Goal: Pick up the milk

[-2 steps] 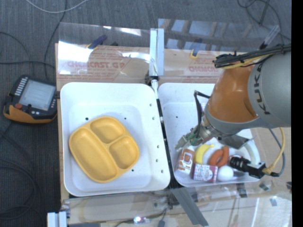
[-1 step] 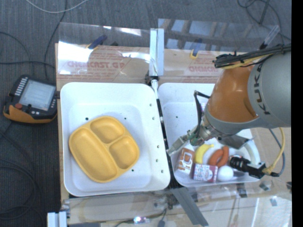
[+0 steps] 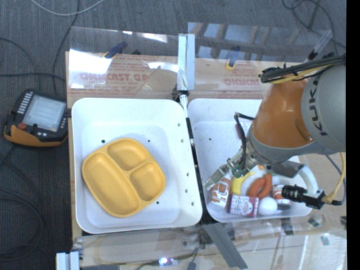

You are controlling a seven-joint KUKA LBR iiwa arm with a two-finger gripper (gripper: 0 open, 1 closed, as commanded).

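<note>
Approach phase: gripper (image 3: pixel 239 166) low over the right bin (image 3: pixel 214 134) pile, finger state can't tell, next needs to centre on milk carton (image 3: pixel 220 191) and grip

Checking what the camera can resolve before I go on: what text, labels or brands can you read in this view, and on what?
"KUKA": on the grey arm, reading vertically.
Reddish print on the cardboard wall behind the left bin: too washed out by glare to read.
Reddish print on the cardboard behind the right bin: too blurred.
Small cartons in the right bin: labels too small.
Handheld pendant screen: unreadable.
</note>
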